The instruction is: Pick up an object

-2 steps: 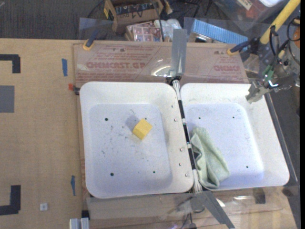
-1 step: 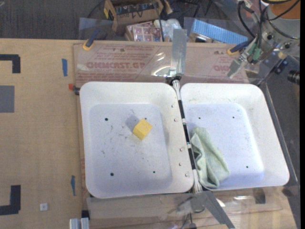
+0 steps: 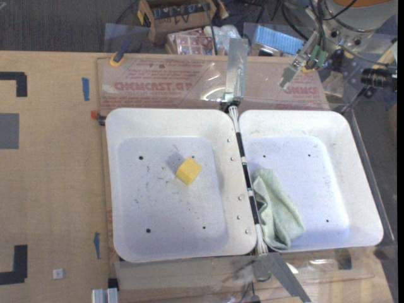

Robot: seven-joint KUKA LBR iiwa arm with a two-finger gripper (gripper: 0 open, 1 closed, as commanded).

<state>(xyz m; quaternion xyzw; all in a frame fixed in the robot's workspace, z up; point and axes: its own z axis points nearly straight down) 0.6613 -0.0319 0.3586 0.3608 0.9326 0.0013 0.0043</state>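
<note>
A small yellow block (image 3: 188, 170) lies in the left white bin (image 3: 126, 137), a little above its middle. A crumpled pale green cloth (image 3: 276, 208) rests in the right white bin (image 3: 341, 169), against its left wall near the front. My gripper (image 3: 297, 68) hangs high at the upper right, beyond the back edge of the right bin, well away from both objects. Nothing shows in its grasp.
A clear plastic sheet with red lettering (image 3: 164, 84) lies behind the bins. Boxes and cables (image 3: 189, 24) clutter the floor beyond the bench. A metal bracket (image 3: 236, 74) stands at the back where the two bins meet. Wooden bench surface (image 3: 44, 188) stretches to the left.
</note>
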